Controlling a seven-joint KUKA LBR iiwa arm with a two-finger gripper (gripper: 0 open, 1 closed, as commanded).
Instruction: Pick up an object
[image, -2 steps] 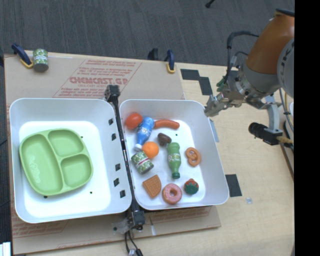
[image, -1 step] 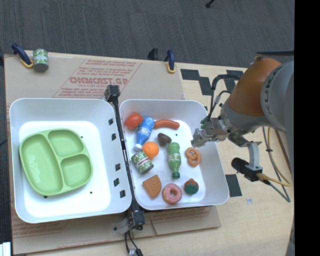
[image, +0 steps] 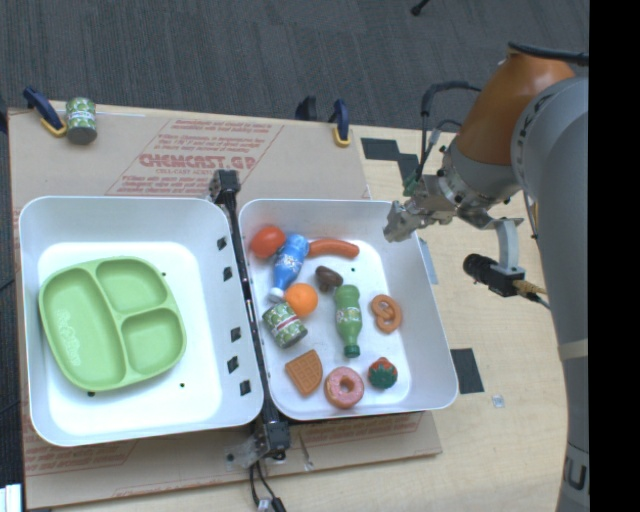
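The flat brown cardboard sheet (image: 190, 160) under the bins bears red print reading "CHEMCAST GP"; the smaller red lines around it are too small to read.

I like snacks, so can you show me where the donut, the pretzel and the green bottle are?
Donut (image: 344, 386): camera view, on its pink frosted ring.
Pretzel (image: 386, 313): camera view, on its brown twisted middle.
Green bottle (image: 347, 318): camera view, on the bottle's body, near the label.

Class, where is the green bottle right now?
The green bottle lies in the right bin, near its middle, between the orange and the pretzel.
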